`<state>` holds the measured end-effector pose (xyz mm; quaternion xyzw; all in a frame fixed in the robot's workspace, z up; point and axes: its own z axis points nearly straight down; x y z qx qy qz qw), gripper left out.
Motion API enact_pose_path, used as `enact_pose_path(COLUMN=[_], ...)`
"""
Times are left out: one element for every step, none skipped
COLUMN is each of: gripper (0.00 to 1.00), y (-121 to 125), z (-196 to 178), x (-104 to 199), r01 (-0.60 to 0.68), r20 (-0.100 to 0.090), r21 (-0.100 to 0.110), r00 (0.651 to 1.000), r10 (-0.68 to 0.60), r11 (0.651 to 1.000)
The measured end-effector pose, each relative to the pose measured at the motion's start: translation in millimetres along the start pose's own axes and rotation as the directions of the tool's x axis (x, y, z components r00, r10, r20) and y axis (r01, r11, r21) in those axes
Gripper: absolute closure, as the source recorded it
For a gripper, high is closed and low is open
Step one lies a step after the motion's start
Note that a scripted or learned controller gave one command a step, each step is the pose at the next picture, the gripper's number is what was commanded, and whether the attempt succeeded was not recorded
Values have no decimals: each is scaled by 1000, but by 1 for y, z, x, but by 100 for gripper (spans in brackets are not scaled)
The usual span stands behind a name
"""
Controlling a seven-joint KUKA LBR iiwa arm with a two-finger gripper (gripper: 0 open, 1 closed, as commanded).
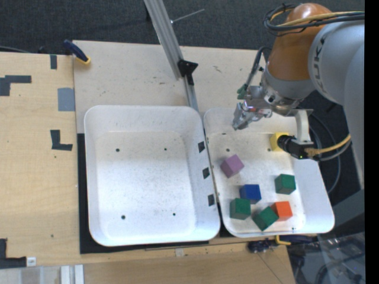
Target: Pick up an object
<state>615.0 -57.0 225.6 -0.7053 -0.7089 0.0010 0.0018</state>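
The right bin (314,201) holds several small blocks: a purple one (232,165), a blue one (250,192), a green one (285,183), a second green one (240,208), a third green one (265,218) and an orange one (283,209). A yellow piece (278,141) lies near the bin's far right side. My gripper (241,120) hangs over the far left corner of the right bin, well above the purple block. Nothing shows between its fingers.
The left bin (95,158) sits beside the right one, sharing a raised rim. A slanted metal pole (169,37) runs down to the bins' far junction. A black cable (323,149) loops by the right bin's right side.
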Motion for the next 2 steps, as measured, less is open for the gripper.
enact_pose_path(gripper=[100, 100], y=[-15, -35], z=[7, -5], x=[58, 105], r01=[2, 2], r20=[-1, -1], r21=[0, -1], r00=[1000, 1000], r10=[-2, -2], r11=[1000, 1000])
